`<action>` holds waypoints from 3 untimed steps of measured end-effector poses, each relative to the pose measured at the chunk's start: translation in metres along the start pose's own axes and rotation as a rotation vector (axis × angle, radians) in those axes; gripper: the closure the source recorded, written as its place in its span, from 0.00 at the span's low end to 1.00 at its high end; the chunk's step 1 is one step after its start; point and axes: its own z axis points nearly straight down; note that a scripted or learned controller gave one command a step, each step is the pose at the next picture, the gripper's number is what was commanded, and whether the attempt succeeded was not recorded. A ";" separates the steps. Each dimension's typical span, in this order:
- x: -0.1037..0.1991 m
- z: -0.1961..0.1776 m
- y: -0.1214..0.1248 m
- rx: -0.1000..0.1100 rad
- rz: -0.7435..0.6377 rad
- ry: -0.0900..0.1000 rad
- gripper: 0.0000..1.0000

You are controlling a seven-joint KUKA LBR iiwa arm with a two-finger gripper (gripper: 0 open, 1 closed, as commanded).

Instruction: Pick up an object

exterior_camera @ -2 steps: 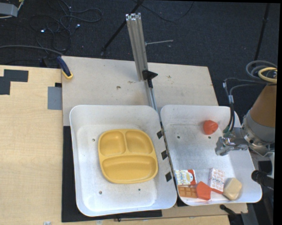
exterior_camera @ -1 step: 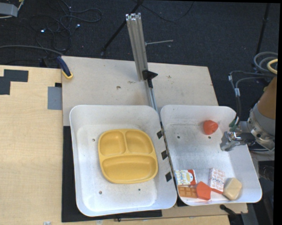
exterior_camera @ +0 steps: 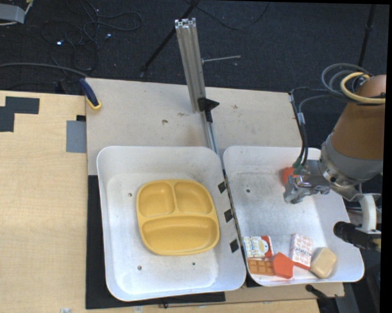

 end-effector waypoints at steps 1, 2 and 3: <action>0.048 -0.005 0.020 0.000 -0.001 0.000 1.00; 0.100 -0.010 0.036 0.000 0.000 0.000 1.00; 0.146 0.004 0.042 0.003 0.000 -0.001 1.00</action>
